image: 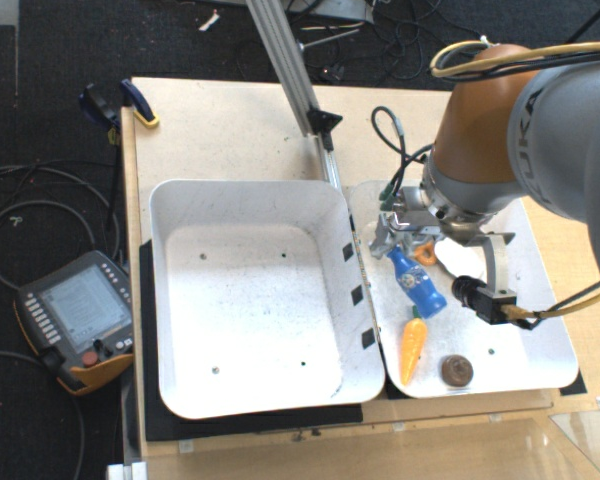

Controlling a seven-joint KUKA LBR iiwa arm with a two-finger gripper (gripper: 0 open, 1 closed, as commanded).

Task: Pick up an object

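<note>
The arm reaches over the right bin [550, 363], and its hand [405, 236] sits low near that bin's left wall, right at the upper end of a blue bottle [417, 283]. This looks like the approach or closing step of a grasp on the bottle. Whether the hand's fingers are apart or together cannot be told here, since the wrist and its metal fittings cover them, and nothing shows the bottle clamped between them. The next move, as a judgement, calls for the hand to settle squarely over the bottle's neck, close firmly, then lift straight up without dragging the neighbours. The bottle is small, blue, with a pale label on its side, lying on its side and slanted from the hand toward the bin's front edge. Just beside its lower end lies an orange carrot [411, 348], pointing toward the front edge, and a brown round piece [457, 370] rests near the front right. The left bin [170, 203] stands alongside on the table [220, 118].
</note>
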